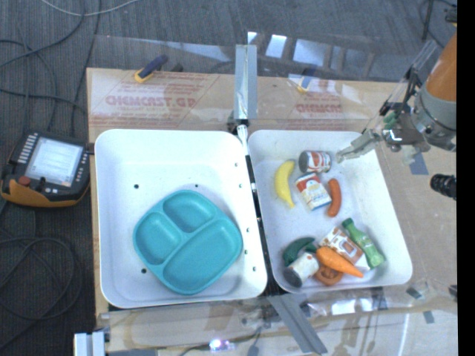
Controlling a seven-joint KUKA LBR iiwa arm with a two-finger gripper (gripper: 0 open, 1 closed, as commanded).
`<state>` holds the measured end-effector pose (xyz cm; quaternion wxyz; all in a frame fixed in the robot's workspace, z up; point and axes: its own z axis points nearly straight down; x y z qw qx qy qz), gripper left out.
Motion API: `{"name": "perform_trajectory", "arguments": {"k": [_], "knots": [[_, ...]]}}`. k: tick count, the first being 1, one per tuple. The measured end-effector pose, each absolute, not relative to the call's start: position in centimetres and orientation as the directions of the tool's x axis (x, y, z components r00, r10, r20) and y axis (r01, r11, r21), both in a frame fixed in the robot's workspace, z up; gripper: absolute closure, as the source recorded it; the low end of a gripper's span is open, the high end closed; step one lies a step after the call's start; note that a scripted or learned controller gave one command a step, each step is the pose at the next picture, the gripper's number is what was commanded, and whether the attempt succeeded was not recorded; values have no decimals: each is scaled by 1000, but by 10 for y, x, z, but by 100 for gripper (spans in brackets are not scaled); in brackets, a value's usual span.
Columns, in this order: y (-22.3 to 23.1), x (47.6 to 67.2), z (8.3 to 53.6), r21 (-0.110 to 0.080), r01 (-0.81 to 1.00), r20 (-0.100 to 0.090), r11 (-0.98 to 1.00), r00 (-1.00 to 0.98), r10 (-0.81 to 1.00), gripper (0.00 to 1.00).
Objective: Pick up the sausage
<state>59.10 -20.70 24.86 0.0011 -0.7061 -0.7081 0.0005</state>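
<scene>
The sausage (334, 197) is a short orange-red link lying almost upright in the right bin (386, 199), just right of a red-and-white carton (313, 193). My gripper (347, 153) hangs over the bin's upper right part, reaching in from the right and pointing left and down. Its tip is beside a small tin can (315, 160) and a little above the sausage, apart from it. Nothing shows in the gripper.
A banana (284, 182) lies left of the carton. At the bin's front crowd a green bottle (364, 243), a carrot (338, 262), a snack box (341, 245), a dark green vegetable (297, 247) and a white cup (300, 267). The left bin (119, 162) holds a teal divided plate (188, 241).
</scene>
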Motion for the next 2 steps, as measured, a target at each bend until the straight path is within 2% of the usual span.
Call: {"name": "perform_trajectory", "arguments": {"k": [1, 2], "knots": [[-207, 591, 249, -2, 1000, 1, 3, -3, 1000, 0], [-181, 586, 136, -4, 1000, 0, -1, 1, 1000, 0]]}}
